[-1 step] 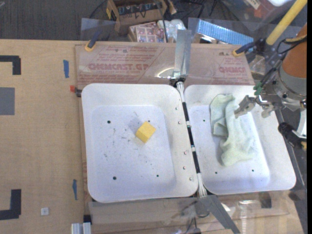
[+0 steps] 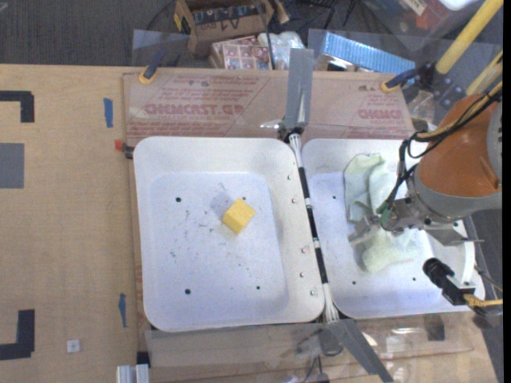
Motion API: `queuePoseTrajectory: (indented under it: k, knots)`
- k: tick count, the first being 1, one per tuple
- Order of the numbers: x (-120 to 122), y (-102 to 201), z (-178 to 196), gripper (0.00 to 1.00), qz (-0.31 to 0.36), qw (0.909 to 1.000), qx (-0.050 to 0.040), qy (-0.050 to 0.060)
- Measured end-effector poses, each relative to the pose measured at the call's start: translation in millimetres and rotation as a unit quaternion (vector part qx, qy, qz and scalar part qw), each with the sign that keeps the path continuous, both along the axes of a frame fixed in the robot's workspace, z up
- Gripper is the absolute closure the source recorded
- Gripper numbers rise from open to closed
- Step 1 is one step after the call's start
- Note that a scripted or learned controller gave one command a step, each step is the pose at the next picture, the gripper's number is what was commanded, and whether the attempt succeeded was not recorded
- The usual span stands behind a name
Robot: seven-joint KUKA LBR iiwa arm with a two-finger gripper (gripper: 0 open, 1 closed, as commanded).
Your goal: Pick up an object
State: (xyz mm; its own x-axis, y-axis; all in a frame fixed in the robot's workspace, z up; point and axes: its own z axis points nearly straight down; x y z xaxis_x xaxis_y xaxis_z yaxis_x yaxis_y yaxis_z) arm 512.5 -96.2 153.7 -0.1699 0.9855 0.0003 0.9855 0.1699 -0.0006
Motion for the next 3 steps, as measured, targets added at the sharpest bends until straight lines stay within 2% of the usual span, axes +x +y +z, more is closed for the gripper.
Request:
queuePoseTrajectory:
  k: [1,2,3]
  knots:
    - [-5,-6,-64,0.0,0.102,0.9948,-0.0009,-0.005]
    - [-3,-8,-52,1.0,0.101,0.9949,-0.0033,-0.01]
    - [34,45,31,1.0,0.103,0.9947,-0.0003,-0.001]
